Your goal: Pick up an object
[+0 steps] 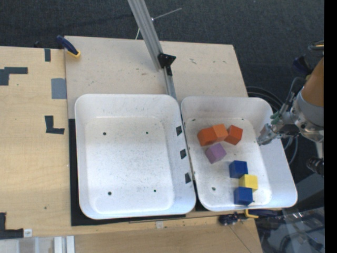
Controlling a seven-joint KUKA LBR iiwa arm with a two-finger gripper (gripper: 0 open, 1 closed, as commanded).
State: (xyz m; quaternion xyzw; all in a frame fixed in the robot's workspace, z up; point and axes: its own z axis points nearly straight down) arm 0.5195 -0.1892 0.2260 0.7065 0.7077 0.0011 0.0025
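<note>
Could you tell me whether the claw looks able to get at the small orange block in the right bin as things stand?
Probably yes: the claw hangs at the right bin's edge, with bare floor between it and the small orange block.

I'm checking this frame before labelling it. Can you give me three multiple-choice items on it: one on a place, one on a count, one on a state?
1. Where do the blocks lie?
A. the left bin
B. the right bin
C. the bench

2. How many blue blocks are there?
A. one
B. two
C. three

3. Where is the tool?
A. over the left bin
B. down among the blocks
C. at the right bin's right rim

Answers:
1 B: every block sits in the right bin.
2 B: one blue block lies above the yellow block, another blue block below it.
3 C: the tool is at that rim, apart from the blocks.
</note>
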